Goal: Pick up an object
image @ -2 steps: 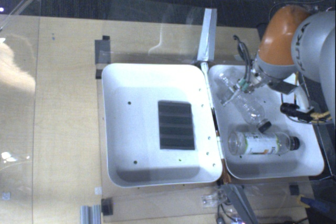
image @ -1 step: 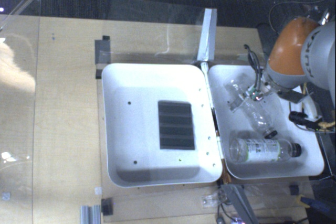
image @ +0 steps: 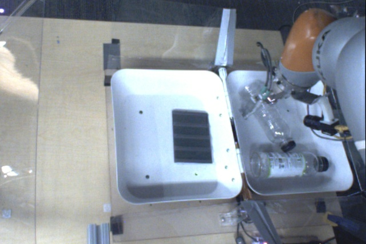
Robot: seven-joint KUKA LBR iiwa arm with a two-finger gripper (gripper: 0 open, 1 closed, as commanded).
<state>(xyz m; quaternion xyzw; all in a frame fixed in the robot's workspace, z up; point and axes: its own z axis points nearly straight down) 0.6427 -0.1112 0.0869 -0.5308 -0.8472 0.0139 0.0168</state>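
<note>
Two clear plastic bottles with black caps lie in the right bin (image: 343,180). The larger bottle (image: 284,163) lies on its side along the near wall, with its cap pointing right. A smaller bottle (image: 273,124) lies slantwise in the middle of the bin, cap toward the near right. My gripper (image: 257,101) hangs low over the far left part of this bin, at the upper end of the smaller bottle. Whether it touches the bottle is not clear. A dark ribbed rectangular block (image: 191,136) lies flat in the middle of the left bin (image: 131,123).
The grey arm with its orange band (image: 306,37) covers the far right corner of the right bin. A black connector with cables (image: 321,123) sticks out below the wrist. A metal post (image: 225,37) stands behind the gap between the bins.
</note>
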